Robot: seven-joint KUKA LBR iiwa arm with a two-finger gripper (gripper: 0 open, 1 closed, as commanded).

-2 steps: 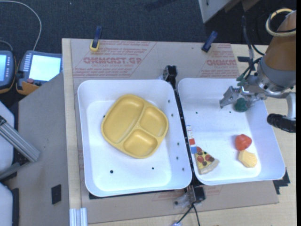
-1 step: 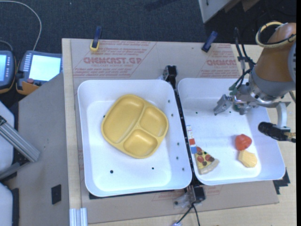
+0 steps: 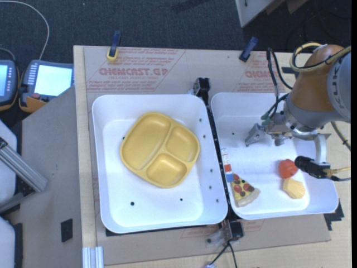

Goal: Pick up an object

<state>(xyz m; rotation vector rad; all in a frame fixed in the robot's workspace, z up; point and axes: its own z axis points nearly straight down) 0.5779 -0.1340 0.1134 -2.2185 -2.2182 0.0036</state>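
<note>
end effector (image 3: 262, 134) | finger spread: cannot tell | holding nothing visible | over right bin (image 3: 234, 108)

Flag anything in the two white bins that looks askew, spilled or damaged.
Nothing looks spilled or broken. The yellow three-compartment plastic plate sits turned at a slant in the left bin, not square to its walls. The toy pizza slice lies tight against the right bin's near-left corner.
</note>
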